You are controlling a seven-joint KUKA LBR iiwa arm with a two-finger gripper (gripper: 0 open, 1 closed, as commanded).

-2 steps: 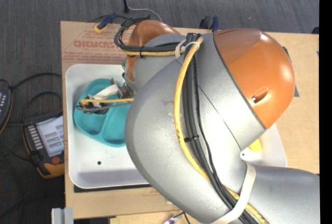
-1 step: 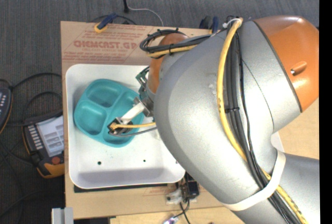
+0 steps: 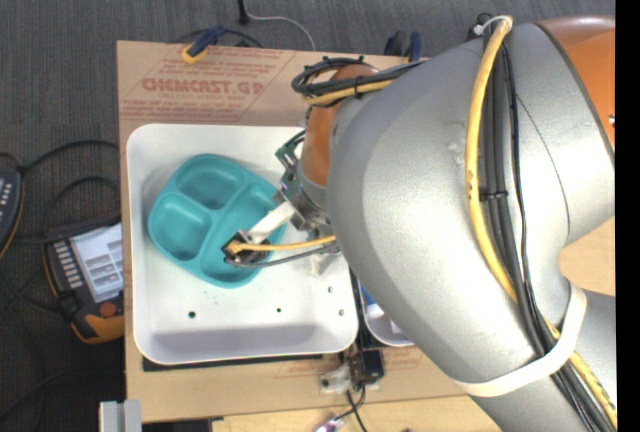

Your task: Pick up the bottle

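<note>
- The bottle is hidden. I judge it lies under the arm (image 3: 450,200), which covers the desk's right half, so neither its long axis nor its bearing from the fingers can be told.
- A small blue patch (image 3: 366,302) shows at the right bin's (image 3: 388,330) left rim. It is too little to name, though it may be part of the bottle.
- Whether the fingers are released or clenched cannot be told, because the wrist covers them.
- The wrist (image 3: 305,175) hangs over the left bin's (image 3: 140,250) right edge, at the right lobe of a teal tray (image 3: 195,210).
- The tray is smooth moulded plastic, rounded, with divided compartments, and lies nearer the bin's far edge.
- The desk (image 3: 200,85) is matte brown cardboard with red lettering. The bins are glossy white, shallow and round-cornered.
</note>
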